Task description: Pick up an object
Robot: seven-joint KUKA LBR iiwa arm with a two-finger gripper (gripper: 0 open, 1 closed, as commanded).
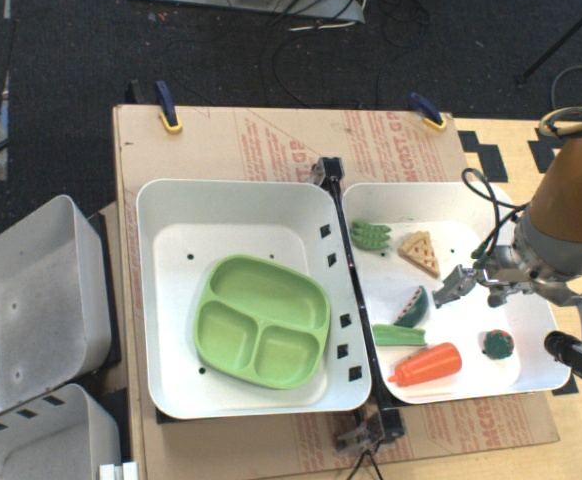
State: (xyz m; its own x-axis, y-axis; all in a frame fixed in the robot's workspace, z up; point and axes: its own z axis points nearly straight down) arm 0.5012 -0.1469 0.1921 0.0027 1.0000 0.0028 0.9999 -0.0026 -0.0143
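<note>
Carrot (427, 364) lies lengthwise, green top pointing left.

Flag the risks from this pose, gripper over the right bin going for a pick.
1. The gripper sits beside the watermelon slice, which nearly touches the green pod and the carrot; a descent may nudge neighbours or catch two.
2. The watermelon slice lies flat and thin, so the fingers might slide off it.
3. The pizza slice is close by too, and a sweep may shove it.
</note>
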